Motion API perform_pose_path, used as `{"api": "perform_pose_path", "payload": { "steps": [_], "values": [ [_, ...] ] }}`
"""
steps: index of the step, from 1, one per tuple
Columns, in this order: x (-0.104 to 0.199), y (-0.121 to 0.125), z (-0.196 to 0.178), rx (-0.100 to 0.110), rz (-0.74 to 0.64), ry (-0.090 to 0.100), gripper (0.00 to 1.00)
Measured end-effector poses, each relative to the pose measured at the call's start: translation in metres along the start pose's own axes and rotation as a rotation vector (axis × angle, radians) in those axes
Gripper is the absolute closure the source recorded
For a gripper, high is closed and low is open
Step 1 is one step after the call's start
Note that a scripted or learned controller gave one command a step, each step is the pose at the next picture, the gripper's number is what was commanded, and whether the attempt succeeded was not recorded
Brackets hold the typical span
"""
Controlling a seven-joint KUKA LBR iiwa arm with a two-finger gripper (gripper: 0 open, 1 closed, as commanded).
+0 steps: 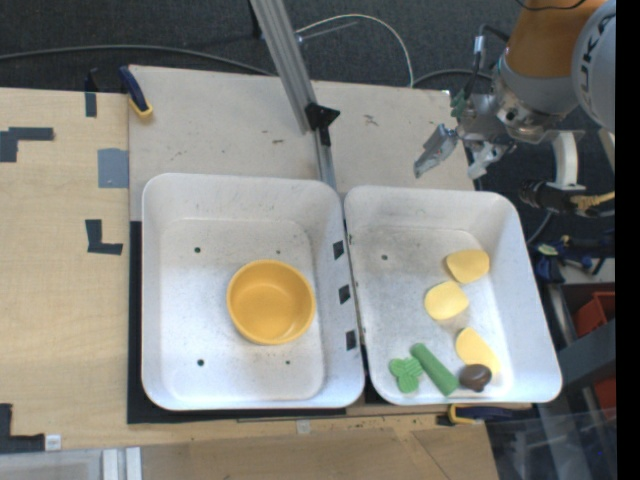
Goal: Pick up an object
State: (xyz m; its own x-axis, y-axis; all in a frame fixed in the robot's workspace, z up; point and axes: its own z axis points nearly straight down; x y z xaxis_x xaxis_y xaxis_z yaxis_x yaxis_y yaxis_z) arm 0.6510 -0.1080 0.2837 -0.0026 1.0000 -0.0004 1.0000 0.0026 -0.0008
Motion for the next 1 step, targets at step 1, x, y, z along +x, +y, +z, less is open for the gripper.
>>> {"api": "perform_pose_path", "payload": {
  "steps": [1],
  "values": [
    [0.0000,0.0000,0.0000,0.000,0.000,0.000,0.00]
  ]
}}
